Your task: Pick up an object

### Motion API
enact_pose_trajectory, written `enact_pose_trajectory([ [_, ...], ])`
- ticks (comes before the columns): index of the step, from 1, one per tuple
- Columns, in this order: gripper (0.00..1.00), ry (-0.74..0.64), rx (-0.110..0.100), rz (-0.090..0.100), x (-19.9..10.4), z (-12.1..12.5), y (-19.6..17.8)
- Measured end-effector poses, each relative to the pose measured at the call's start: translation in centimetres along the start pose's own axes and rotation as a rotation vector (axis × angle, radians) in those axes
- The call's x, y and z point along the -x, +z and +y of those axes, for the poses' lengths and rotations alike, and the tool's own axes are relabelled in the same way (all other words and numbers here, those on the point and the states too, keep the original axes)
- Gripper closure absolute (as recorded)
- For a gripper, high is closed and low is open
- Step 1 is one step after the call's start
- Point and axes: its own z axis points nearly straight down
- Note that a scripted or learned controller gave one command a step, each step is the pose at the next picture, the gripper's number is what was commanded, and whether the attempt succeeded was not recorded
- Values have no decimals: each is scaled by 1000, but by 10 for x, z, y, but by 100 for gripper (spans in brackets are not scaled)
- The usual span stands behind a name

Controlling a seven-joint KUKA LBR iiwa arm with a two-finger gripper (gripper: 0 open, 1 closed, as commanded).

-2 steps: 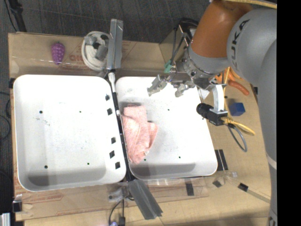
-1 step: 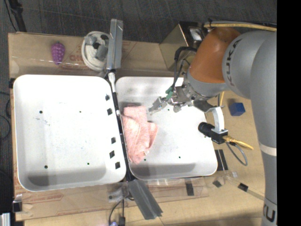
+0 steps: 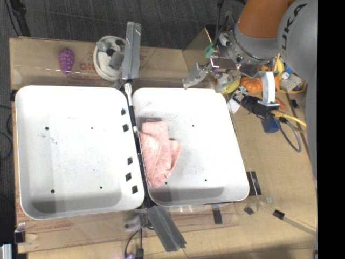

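Observation:
A crumpled pink cloth [image 3: 157, 151] lies in the right bin [image 3: 215, 144], against its left wall near the divider. My gripper [image 3: 207, 79] hangs above the back rim of the right bin, up and to the right of the cloth and well apart from it. It is open and nothing sits between its fingers. The grey arm with its orange band [image 3: 267, 9] reaches in from the upper right.
The left bin [image 3: 70, 144] stands beside the right one. Behind the bins are a purple grape-like toy [image 3: 66, 60], a white round holder [image 3: 109, 57] and a metal upright [image 3: 132, 47]. Cables and orange, yellow and blue clutter [image 3: 261, 93] lie right of the right bin.

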Motion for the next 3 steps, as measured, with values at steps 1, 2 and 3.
enact_pose_trajectory([
  [1,0,-113,-6,0,-29,-39,143],
  [2,0,-67,-1,1,29,-63,241],
  [3,0,-280,-3,2,19,-139,178],
])
